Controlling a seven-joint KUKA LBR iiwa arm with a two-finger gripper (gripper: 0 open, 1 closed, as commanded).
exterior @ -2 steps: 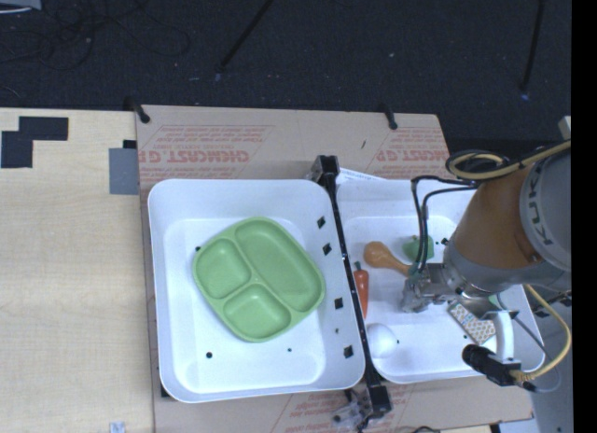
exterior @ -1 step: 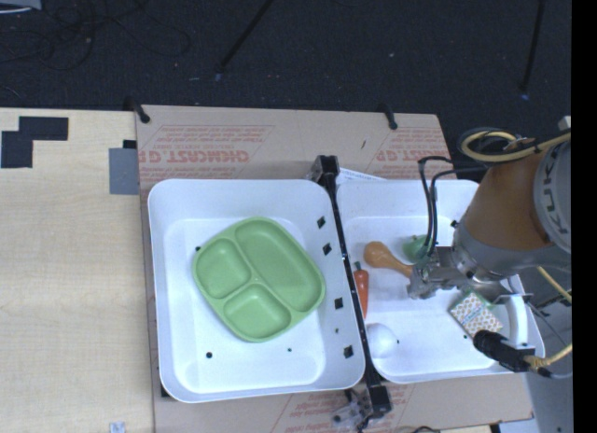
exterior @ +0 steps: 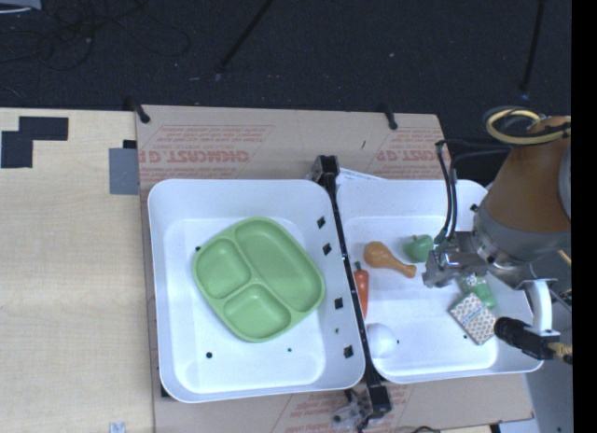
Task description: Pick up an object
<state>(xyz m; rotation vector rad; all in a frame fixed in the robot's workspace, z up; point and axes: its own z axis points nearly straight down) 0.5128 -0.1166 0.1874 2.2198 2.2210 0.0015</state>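
Note:
The right bin (exterior: 410, 356) holds an orange pear-shaped toy (exterior: 386, 258), a green toy (exterior: 418, 246), a red-orange carrot-like piece (exterior: 361, 288) against its left wall, a white round object (exterior: 381, 337) at its front left, and a checkered packet (exterior: 473, 317) at its right. My gripper (exterior: 440, 270) hangs low in this bin, just right of the orange toy and below the green one, with the packet to its lower right. I see nothing between the fingers.
The left bin (exterior: 177, 347) carries a green divided plate (exterior: 257, 277). A black divider (exterior: 341, 277) runs between the bins. Cardboard (exterior: 233, 142) lies under both. The arm (exterior: 527, 198) covers the right bin's far right side.

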